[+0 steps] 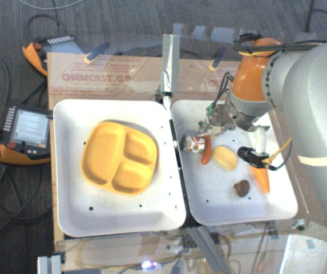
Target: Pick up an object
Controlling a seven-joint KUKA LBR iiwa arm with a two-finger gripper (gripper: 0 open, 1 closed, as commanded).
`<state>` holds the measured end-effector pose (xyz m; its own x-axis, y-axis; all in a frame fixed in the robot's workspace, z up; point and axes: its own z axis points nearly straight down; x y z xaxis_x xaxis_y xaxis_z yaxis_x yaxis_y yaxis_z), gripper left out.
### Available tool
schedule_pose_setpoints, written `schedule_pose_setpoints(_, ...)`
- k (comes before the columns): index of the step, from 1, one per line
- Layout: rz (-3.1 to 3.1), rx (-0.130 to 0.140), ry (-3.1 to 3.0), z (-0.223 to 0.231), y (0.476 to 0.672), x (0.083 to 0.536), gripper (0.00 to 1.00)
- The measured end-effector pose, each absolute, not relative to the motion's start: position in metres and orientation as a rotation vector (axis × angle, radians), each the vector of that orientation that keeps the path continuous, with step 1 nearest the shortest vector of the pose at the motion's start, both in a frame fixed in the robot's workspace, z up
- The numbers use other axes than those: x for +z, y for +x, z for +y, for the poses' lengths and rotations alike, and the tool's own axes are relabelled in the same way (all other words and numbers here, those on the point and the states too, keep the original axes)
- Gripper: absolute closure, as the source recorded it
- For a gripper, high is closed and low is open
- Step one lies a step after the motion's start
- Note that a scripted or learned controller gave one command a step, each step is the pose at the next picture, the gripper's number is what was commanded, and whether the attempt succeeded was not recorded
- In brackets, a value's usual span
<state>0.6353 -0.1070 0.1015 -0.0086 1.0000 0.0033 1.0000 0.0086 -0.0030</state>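
Right bin [277, 210], toys bunched in the upper middle: 1 sausage [206, 151], 1 potato [226, 157], 1 carrot [261, 178], 1 brown lump [242, 188], 1 small can [192, 144]. Left bin [66, 210]: 1 yellow tray [119, 156]. Gripper [213, 122] just above sausage and can; jaw state: cannot tell. Sausage likely light, stiff, smooth plastic; best pinched across the middle.

Grey arm [309, 96] comes in from the right edge, big rounded link filling the upper right corner. Orange band [253, 76] sits just up and right of the claw, above the wrist. Wrist angled down and to the left. Gripper [209, 129] is at the arm's lower-left tip, pointing down-left. Black cable [227, 84] loops along the wrist just above the claw. Fingers too small and cluttered to read.
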Motion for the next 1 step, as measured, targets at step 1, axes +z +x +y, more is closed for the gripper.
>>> schedule_pose_setpoints(1,-2.499,0.005,-1.908,-0.0691,0.6503,0.2238,1.00)
